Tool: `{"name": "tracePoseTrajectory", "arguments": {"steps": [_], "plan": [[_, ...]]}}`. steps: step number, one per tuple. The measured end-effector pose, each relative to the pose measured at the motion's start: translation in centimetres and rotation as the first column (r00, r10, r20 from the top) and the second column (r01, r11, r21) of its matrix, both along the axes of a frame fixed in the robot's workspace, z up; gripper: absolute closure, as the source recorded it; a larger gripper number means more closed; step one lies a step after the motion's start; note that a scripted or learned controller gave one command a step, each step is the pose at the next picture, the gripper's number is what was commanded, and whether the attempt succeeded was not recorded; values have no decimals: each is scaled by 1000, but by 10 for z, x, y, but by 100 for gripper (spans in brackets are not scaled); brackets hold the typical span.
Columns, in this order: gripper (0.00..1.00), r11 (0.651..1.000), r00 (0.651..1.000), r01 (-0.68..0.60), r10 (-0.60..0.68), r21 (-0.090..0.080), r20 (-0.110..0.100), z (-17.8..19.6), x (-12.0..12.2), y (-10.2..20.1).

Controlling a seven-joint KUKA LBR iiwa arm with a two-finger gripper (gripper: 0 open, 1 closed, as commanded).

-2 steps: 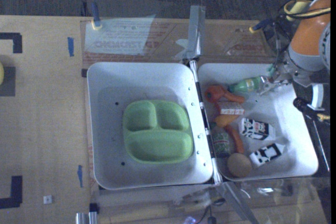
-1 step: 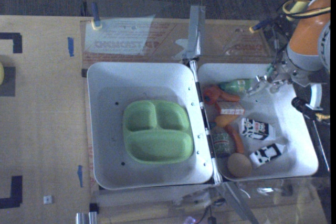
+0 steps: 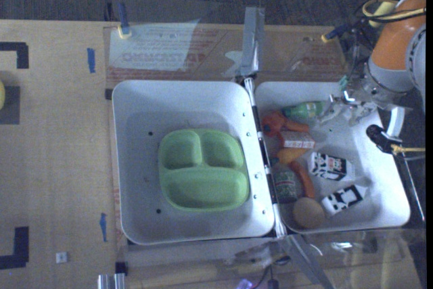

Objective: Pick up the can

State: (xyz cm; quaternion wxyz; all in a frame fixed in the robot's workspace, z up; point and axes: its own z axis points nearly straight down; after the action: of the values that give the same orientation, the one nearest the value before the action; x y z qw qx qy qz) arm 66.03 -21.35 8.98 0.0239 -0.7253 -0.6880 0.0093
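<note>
The can [image 3: 285, 183] is dark green with a reddish label and lies by the left wall of the right bin [image 3: 392, 210], near the front. My gripper [image 3: 350, 103] hovers over that bin's far right part, well away from the can and nearer a green bottle [image 3: 304, 109]. Nothing shows between its tips. An orange toy [image 3: 298, 160] partly overlaps the can's upper right side.
Around the can lie a brown egg-shaped thing [image 3: 308, 212], two black-and-white cartons [image 3: 329, 166] [image 3: 343, 199], a small pale box [image 3: 298, 142] and an orange carrot-like toy [image 3: 279, 123]. The left bin [image 3: 135, 112] holds a green divided plate [image 3: 203, 169].
</note>
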Motion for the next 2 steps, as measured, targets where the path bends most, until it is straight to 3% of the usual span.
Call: {"name": "tracePoseTrajectory", "arguments": {"steps": [1, 2], "plan": [[0, 993, 993, 118, -118, -13, 2, 14, -2, 2], [0, 993, 993, 118, -118, -13, 3, 15, -1, 2]]}}
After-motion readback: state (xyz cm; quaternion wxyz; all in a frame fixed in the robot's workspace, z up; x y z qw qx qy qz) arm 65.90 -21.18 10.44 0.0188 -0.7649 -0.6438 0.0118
